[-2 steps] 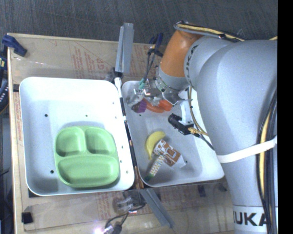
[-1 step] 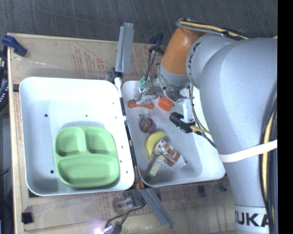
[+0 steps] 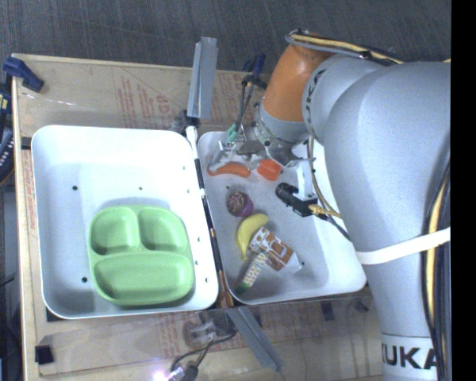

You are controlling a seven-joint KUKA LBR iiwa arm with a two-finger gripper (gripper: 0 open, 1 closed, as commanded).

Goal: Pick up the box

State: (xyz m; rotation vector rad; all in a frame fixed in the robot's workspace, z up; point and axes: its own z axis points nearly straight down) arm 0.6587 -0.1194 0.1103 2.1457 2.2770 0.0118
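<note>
Dark carpet beyond a plywood bench (image 3: 103, 94), with two white bins side by side on it. From the single overhead view: left bin (image 3: 55, 181) with a green tray (image 3: 141, 255) of three compartments toward its front, two small ones above one long one. Right bin (image 3: 333, 268) partly covered by the grey arm (image 3: 381, 173), reaching in from the right with its orange band (image 3: 289, 86) over the back rim. Gripper (image 3: 236, 137) low over the back left corner of the right bin, just above an orange carrot-like piece (image 3: 230, 168); too small and too much in the wrist's shadow to tell whether spread, pressed together or pinching anything. Nothing seen held. Beside the carrot-like piece, to the right, a second orange-red bit (image 3: 268, 169), near a black fitting (image 3: 293, 199) on the arm's cabling. Further forward, a dark purple round thing (image 3: 239, 204), then a banana (image 3: 251, 232) just below it. Box (image 3: 276, 252) brown and white, lying flat on the bin floor toward the front, touching the banana's right side and well apart from the gripper. At the box's lower left, a narrow striped stick (image 3: 251, 275), slanting toward the front left corner. Along the seam between the bins, a grey metal bar (image 3: 202, 78) at the back and another (image 3: 254, 340) at the front. Blue clamp (image 3: 22, 71) at the bench's back left corner.
</note>
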